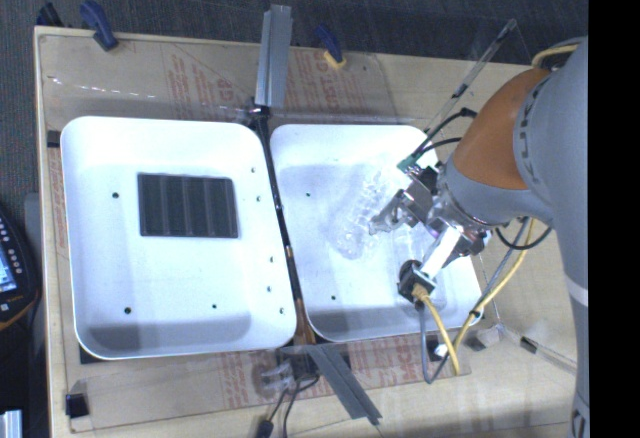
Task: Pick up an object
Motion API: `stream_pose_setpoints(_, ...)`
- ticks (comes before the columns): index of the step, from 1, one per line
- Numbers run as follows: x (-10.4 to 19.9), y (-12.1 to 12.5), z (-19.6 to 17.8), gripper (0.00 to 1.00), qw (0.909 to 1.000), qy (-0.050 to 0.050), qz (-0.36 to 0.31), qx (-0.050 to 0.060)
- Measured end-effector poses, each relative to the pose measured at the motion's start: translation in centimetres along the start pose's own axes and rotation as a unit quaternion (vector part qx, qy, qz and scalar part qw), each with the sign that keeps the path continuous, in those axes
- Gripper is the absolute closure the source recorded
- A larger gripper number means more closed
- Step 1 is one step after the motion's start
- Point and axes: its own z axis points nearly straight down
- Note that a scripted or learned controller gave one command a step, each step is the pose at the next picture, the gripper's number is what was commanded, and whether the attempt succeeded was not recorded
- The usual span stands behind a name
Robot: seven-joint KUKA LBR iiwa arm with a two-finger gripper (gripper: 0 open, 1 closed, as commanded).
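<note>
A clear plastic object (358, 211), hard to make out against the white floor, lies in the middle of the right bin (310, 306). My gripper (392, 217) is low in that bin, right beside the clear object's right side and seemingly touching it. The grey arm with its orange band (500, 141) hangs over the bin's right half and hides that side of the floor. A dark ridged rectangular block (188, 205) lies flat in the middle of the left bin (90, 316), far from the gripper.
Between the two bins runs a dark divider (283, 236). A yellow cable (445, 331) and a black fitting (411, 279) hang from the wrist over the right bin's near right corner. Blue clamps (98, 24) grip the bench's far edge.
</note>
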Motion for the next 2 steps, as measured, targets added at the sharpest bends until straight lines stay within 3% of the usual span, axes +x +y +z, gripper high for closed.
stream_pose_setpoints(1,-2.7,2.6,-19.6,0.0,0.9815,0.003,0.191,-0.004)
stream_pose_setpoints(2,-4.1,2.7,-20.8,0.0,0.9842,0.002,0.177,-0.004)
